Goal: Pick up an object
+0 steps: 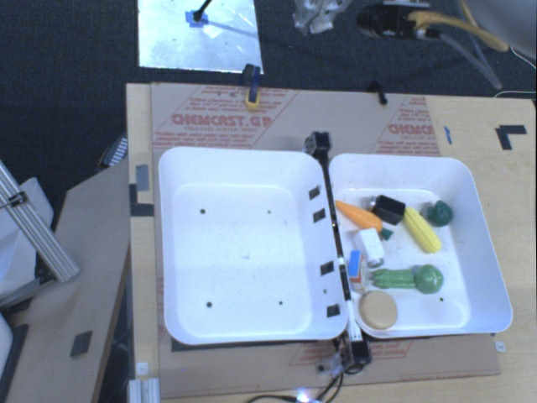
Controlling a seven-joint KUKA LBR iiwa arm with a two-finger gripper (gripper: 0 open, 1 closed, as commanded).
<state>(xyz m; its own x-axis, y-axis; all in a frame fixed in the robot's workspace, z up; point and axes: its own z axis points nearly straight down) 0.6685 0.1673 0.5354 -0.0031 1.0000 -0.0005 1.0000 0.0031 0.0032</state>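
While the gripper (321, 8) hangs high at the top middle of the frame, well apart from both bins, I cannot tell from this blurred view whether the claw is apart or together. Nothing shows in it.

Everything worth picking sits in the right bin (485, 225), toward its left half: an orange carrot (359, 215), a black block (388, 209), a yellow corn cob (422, 229), a dark green ball (439, 214), a white box (367, 246), a long green vegetable (409, 279) and a tan disc (377, 310).

I'd go for the corn cob – it looks like a light, stiff plastic toy, probably a bit slick. I'd close across its narrow middle, where neighbours leave room on both sides.
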